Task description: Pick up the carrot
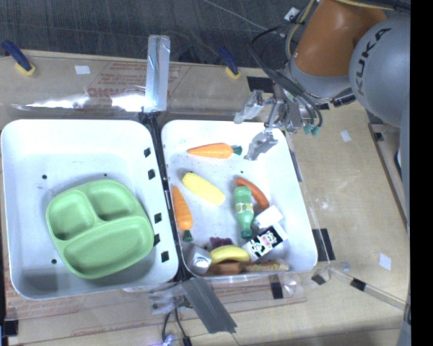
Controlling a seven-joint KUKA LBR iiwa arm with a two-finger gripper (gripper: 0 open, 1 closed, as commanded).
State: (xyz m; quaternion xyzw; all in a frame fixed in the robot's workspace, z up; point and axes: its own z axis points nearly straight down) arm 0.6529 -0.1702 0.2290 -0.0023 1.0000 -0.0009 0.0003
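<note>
I see two white bins side by side on my bench. The right bin (pixel 299 193) is my landmark for everything.

The carrot (pixel 211 150) lies flat near the far wall of the right bin, with its green end pointing right. A second carrot (pixel 181 207) lies along the left wall of the same bin. Between the two sits a yellow corn piece (pixel 203 188). A green bottle (pixel 243 209) lies to the right of the corn, and a red-orange thing (pixel 255 190) pokes out just behind the bottle. Toward the near wall I see a banana (pixel 229 254), a black and white box (pixel 266 241) and a shiny can (pixel 199 262).

My gripper (pixel 263 128) hangs over the far right corner of the right bin, just to the right of the carrot. Its fingers (pixel 260 145) are spread apart and nothing is between them. It is near the carrot's green end but not touching it.

A green plate with three sections (pixel 101 226) sits in the bin (pixel 22 193) to the left of the right bin.
</note>
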